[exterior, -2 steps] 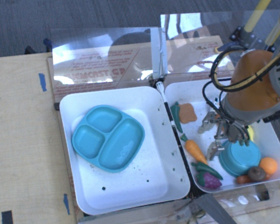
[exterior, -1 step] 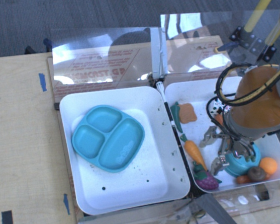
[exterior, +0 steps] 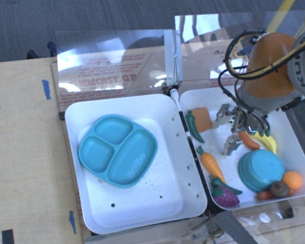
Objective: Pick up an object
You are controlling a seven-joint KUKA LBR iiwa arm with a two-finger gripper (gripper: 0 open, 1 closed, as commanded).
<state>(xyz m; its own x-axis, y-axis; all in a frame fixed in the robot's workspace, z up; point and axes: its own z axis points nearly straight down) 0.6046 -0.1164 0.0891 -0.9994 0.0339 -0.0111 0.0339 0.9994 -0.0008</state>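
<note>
- Two white bins sit side by side; the left bin [exterior: 91, 209] holds a blue divided plate [exterior: 118, 150].
- Gripper [exterior: 230, 130] hangs low in the right bin [exterior: 302, 152], its metal fingers [exterior: 222, 115] spread apart with nothing between them.
- An orange-red piece [exterior: 248, 139] lies just beside the gripper, touching a yellow banana [exterior: 267, 141].
- A carrot [exterior: 211, 164] lies below the gripper, a teal bowl [exterior: 261, 170] to its right.
- An orange block [exterior: 202, 118] sits left of the gripper.
- A purple grape bunch [exterior: 224, 194] lies by the front rim.

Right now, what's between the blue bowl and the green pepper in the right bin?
In the camera view, the carrot lies between the blue bowl and the green pepper, on the bin floor near the divider.
</note>
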